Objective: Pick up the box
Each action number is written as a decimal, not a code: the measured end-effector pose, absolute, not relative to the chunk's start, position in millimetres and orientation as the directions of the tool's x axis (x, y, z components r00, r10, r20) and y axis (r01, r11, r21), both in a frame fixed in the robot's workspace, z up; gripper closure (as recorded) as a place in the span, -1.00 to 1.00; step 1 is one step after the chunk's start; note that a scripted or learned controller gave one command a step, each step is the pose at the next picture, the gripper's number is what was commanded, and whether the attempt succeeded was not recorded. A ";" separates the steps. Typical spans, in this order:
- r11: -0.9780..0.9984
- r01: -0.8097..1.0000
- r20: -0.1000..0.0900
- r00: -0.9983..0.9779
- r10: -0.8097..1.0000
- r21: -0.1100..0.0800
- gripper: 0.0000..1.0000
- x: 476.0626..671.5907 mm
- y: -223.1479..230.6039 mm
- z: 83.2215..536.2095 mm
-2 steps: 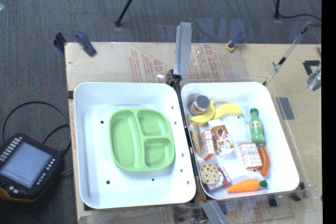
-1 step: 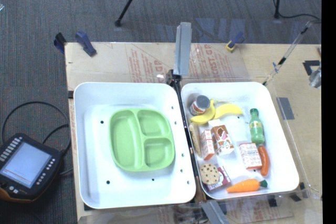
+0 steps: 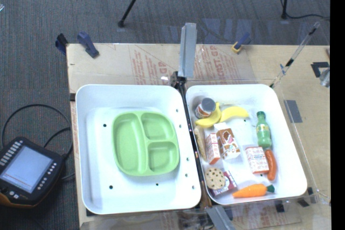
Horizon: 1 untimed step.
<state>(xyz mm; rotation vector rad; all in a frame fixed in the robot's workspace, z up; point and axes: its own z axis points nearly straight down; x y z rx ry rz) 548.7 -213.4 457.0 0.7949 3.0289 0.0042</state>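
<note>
Noted box (image 3: pixel 257 160) flat in right bin (image 3: pixel 269 92), off the rim, touching red toy (image 3: pixel 271 165); bare floor on left. Gripper state undeterminable.

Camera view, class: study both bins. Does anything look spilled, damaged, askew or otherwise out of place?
Nothing looks spilled or broken. The green divided plate lies flat in the left bin. The right bin is a loose jumble: small boxes, a banana, a green bottle and a carrot lie at mixed angles, some touching.
</note>
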 end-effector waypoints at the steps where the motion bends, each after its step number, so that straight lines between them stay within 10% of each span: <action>1: 0.871 0.492 -0.013 -0.870 0.492 0.007 1.00 550.0 -214.3 466.6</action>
